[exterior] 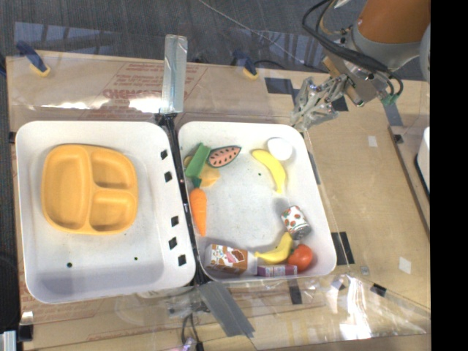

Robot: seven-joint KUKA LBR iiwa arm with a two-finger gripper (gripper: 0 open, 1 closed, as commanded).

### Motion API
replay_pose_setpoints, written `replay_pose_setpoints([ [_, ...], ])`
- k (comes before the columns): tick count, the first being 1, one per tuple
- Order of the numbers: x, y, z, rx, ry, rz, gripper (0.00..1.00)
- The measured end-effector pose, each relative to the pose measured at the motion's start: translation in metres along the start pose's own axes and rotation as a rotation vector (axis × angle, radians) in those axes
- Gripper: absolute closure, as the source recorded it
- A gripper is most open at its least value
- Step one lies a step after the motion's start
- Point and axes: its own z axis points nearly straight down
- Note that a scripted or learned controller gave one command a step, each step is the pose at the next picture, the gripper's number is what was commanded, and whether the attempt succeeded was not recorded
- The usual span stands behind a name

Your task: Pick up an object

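The right bin (241, 218) holds several toy foods: a watermelon slice (224, 155), a green piece (196, 160), a carrot (198, 210), a banana (271, 168), a white round piece (279, 148), a small can (295, 220), a second banana (276, 251), a tomato (300, 257) and a brown packet (227, 259). My gripper (307, 115) hangs above the bin's far right corner, beside the white piece, with nothing seen between its fingers.
The left bin (44, 269) holds a yellow divided plate (89, 189). A grey taped strip (174, 75) stands upright behind the wall between the bins. Cables run from the arm (387, 13) at the upper right.
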Motion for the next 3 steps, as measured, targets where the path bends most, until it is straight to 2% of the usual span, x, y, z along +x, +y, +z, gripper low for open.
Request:
replay_pose_setpoints([
  [1, -0.010, 0.023, 0.046, -0.008, 0.005, -0.313, 1.00],
  [2, 0.000, -0.001, 0.031, -0.005, 0.001, -0.568, 1.00],
  [3, -0.037, 0.084, 0.141, -0.016, 0.005, -0.764, 1.00],
])
